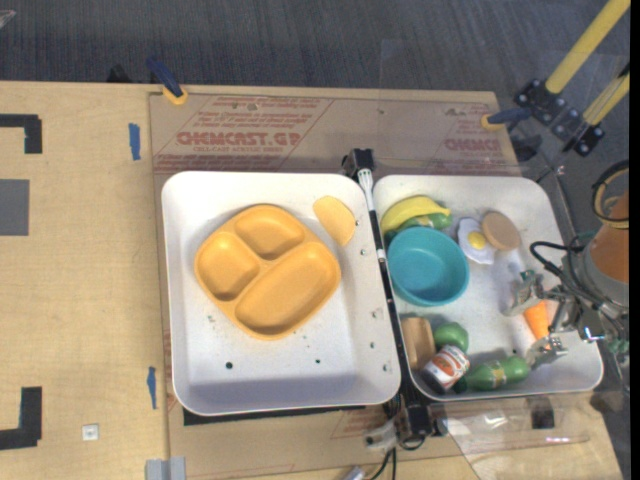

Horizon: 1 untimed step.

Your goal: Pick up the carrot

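Two white bins are seen side by side. In the left bin (190, 368) one orange divided plate (266, 268) and one yellow piece (335, 219) are counted. In the right bin (548, 200) one teal bowl (428, 266), one banana (413, 211), one fried egg (475, 240) and one green vegetable (495, 372) are found. One carrot (539, 318) lies by that bin's right edge, pinched between the gripper (541, 321) fingers. The arm is cut off at the frame edge.
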Each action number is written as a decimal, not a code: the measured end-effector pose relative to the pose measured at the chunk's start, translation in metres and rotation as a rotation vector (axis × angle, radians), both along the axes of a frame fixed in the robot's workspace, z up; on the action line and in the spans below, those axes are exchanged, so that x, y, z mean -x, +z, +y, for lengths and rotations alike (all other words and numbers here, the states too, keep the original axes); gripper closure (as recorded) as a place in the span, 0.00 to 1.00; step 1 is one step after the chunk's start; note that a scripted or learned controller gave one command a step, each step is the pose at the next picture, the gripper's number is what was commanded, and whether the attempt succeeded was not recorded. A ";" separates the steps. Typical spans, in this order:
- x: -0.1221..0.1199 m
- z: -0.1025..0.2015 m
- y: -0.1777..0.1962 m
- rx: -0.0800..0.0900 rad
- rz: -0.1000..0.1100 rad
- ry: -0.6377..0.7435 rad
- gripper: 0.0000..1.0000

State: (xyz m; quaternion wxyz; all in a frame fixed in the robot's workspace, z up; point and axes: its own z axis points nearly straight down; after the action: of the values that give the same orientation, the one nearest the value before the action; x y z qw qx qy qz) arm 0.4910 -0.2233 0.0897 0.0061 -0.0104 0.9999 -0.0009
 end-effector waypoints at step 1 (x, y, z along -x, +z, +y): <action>0.006 -0.001 0.000 -0.003 0.000 -0.346 0.00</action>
State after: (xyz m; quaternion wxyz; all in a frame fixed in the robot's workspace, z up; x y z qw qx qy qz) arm 0.4846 -0.2241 0.0898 0.0057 0.1619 0.9868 -0.0006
